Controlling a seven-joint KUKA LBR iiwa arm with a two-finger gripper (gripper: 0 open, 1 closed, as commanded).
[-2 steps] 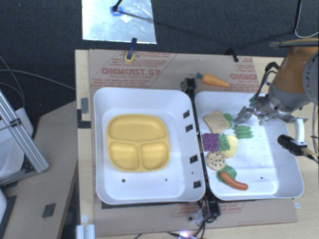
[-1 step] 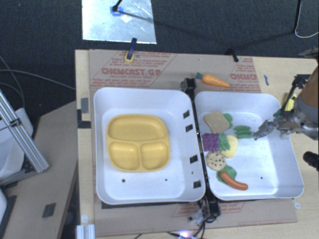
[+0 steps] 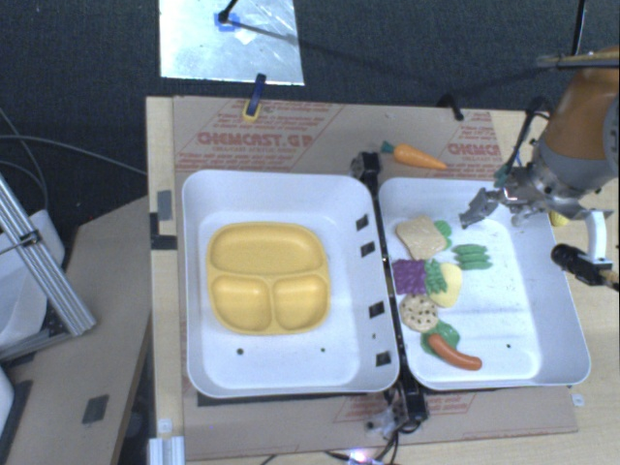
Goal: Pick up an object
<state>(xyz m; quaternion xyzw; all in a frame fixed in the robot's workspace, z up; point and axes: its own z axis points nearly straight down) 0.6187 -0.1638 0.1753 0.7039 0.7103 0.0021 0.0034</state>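
Camera view: yellow tray [image 3: 266, 276] in left bin [image 3: 281, 194].

The arm [image 3: 581, 124] gets chopped off by the right edge, so most of it's out of sight. End effector [image 3: 481, 206] is too small and blurry to read its fingers.

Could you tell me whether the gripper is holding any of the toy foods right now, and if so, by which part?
Nothing is held. The gripper hangs open above the right bin, clear of the toy bread slice.
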